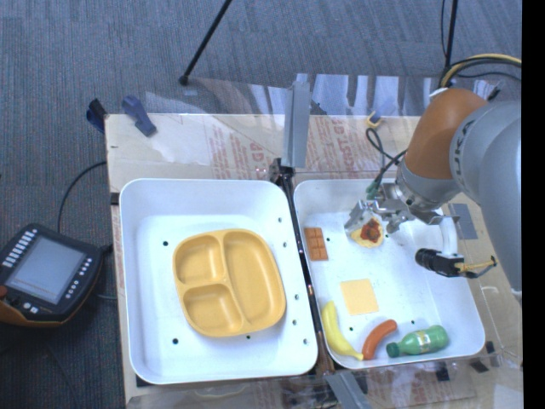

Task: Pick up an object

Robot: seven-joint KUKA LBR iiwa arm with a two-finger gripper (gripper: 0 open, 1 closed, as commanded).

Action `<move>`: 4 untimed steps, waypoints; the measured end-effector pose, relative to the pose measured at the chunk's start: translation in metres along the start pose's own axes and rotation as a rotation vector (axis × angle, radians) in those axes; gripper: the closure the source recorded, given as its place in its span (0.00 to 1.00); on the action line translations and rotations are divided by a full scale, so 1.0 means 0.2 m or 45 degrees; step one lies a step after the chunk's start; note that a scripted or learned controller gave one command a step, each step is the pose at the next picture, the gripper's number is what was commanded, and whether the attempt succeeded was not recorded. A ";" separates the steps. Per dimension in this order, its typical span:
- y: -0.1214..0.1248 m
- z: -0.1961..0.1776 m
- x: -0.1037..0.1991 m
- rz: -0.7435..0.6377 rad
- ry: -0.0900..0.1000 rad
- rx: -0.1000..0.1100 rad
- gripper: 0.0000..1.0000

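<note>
Claw poised low in the right bin, fingers spread to either side of a small yellow-and-red pizza slice directly beneath, nothing clamped between them. Best done by settling squarely over the slice and closing gently, since flat toys slip easily. Slice too small to judge its pointing or long axis. Farther out: chocolate bar, cheese square, sausage, banana, green bottle.

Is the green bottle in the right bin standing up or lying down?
Lying down. The green bottle rests on its side near the right bin's front corner, cap pointing toward the sausage.
</note>
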State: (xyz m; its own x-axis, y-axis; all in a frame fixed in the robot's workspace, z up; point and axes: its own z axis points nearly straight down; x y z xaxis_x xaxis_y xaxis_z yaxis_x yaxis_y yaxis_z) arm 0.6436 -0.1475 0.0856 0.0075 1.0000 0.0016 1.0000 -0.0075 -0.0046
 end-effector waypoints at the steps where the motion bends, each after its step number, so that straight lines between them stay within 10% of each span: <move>1: 0.02 -0.09 0.00 0.000 0.000 -0.009 1.00; 2: 0.02 -0.09 0.00 0.000 0.000 -0.009 0.00; 4: 0.01 -0.05 0.28 -0.018 -0.005 -0.011 0.00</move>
State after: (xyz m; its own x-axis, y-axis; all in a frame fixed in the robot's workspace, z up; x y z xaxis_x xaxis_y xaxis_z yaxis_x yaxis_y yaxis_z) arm 0.6468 -0.0910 0.0957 -0.0063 1.0000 -0.0019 1.0000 0.0063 0.0041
